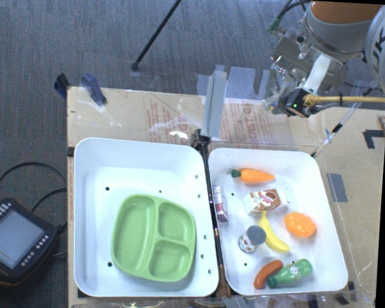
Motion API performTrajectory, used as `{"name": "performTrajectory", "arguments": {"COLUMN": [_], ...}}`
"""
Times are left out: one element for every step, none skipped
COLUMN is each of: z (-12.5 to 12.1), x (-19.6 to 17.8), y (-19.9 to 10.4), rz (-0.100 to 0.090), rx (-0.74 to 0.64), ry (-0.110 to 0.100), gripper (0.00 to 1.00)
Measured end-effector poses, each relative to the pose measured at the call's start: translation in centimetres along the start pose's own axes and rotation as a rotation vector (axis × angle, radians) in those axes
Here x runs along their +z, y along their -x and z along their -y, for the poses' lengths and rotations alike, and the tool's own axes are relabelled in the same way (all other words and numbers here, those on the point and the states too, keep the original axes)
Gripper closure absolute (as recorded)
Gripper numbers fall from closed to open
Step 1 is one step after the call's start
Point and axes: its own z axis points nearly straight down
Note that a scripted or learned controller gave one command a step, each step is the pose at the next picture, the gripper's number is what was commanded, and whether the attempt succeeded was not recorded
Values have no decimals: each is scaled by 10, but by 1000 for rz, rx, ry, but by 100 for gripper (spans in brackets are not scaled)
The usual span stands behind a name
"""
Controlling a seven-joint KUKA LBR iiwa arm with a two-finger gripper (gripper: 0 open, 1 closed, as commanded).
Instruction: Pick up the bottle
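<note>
Gripper (282, 87) hangs beyond the right bin (287, 164); open or closed, I can't tell. The green bottle (290, 273) lies in the bin's near corner against what may be a sausage (267, 274), with a banana (273, 236) and a can (253, 239) close by.

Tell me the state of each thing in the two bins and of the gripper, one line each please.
bottle: lying on its side, right bin's near corner, not held.
can: standing upright beside the banana.
banana: lying flat.
carrot: lying flat by the far wall.
green plate: right way up in the left bin, compartments empty.
gripper: hovers beyond the right bin's far wall, touching nothing.
</note>
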Motion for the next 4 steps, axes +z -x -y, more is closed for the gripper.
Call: {"name": "performTrajectory", "arguments": {"z": [58,39,74,112], "x": [0,0,0,-1], "y": [-65,-29,-110,-169], "rz": [1,1,0,-2], "rx": [211,84,156,354], "ry": [-2,-1,-1,0], "gripper": [100,100,100,100]}}
